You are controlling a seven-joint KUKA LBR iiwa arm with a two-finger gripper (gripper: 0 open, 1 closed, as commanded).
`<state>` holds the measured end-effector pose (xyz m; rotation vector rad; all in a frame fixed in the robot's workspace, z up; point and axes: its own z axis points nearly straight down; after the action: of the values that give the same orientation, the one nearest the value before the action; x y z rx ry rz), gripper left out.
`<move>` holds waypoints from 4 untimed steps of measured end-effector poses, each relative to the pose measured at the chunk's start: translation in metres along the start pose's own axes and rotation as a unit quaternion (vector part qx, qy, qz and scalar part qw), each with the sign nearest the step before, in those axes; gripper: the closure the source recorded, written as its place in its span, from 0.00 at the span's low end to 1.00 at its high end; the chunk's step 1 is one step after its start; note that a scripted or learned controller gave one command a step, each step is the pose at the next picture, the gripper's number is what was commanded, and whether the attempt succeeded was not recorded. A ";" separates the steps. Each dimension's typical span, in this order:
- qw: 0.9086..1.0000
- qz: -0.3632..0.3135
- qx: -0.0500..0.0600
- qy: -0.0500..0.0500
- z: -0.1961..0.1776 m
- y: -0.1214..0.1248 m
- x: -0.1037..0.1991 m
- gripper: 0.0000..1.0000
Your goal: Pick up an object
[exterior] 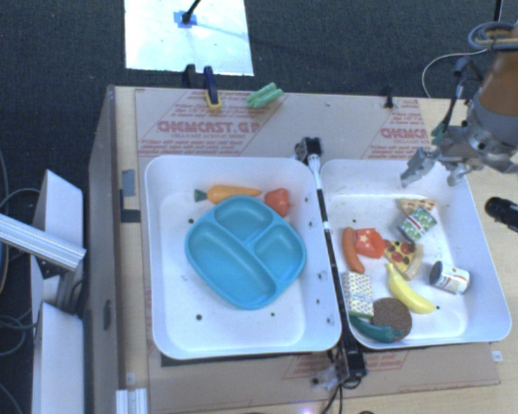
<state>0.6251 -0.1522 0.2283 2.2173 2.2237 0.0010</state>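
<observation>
In the right bin (488,257), nearest the viewer, lay a green pepper (373,329), a brown cookie (391,316) and a banana (407,290). Farther back sat a small can (450,277), a pizza slice (402,254) and a red pepper (370,242). The left bin (168,257) held a blue divided plate (244,250) and a carrot (228,194). Beyond, the gripper (438,170) hovered over the right bin's far edge, fingers spread, holding nothing.
</observation>
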 end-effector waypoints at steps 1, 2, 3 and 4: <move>1.000 0.001 0.001 0.000 0.078 0.014 -0.019 0.00; 1.000 0.001 0.001 0.000 0.130 -0.003 -0.035 0.00; 1.000 0.000 0.000 0.000 0.121 -0.026 0.001 0.00; 1.000 -0.001 0.000 0.000 0.144 0.030 0.030 0.00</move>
<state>0.6550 -0.1221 0.0846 2.2160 2.2252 0.0029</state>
